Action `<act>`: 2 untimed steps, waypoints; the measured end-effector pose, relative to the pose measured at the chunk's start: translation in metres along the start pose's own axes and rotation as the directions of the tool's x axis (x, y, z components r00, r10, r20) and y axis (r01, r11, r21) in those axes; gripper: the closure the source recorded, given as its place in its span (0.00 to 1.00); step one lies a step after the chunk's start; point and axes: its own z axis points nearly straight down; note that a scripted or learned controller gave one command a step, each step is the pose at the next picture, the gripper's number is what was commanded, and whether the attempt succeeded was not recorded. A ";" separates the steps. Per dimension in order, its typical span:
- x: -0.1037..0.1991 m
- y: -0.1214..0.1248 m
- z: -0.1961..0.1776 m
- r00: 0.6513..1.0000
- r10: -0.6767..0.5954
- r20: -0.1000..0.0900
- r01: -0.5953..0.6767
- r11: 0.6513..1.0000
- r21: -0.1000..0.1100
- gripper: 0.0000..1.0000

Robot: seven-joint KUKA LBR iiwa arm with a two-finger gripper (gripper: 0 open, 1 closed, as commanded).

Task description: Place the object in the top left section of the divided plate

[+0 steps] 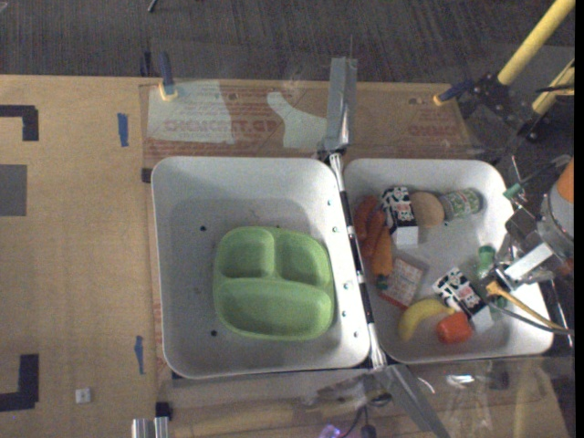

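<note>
Even, fairly bright light falls from above, with no hard shadows. The left bin (182, 199) shows soft grey shading along its inner walls, and the green plate (272, 283) casts a faint shadow at its near edge. Glare whitens a clear sheet (228, 117) on the far bench. The picture is slightly soft and grainy, blurrier toward the right edge.

a pale wooden bench (73, 245) with black corner marks and blue tape strips; beyond it, dark grey carpet floor (274, 16) under even light.
</note>
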 end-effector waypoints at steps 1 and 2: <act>0.079 -0.063 -0.087 0.986 0.166 -0.001 -0.166 0.986 -0.001 1.00; 0.074 -0.074 -0.065 0.998 0.057 0.001 -0.057 0.998 0.002 1.00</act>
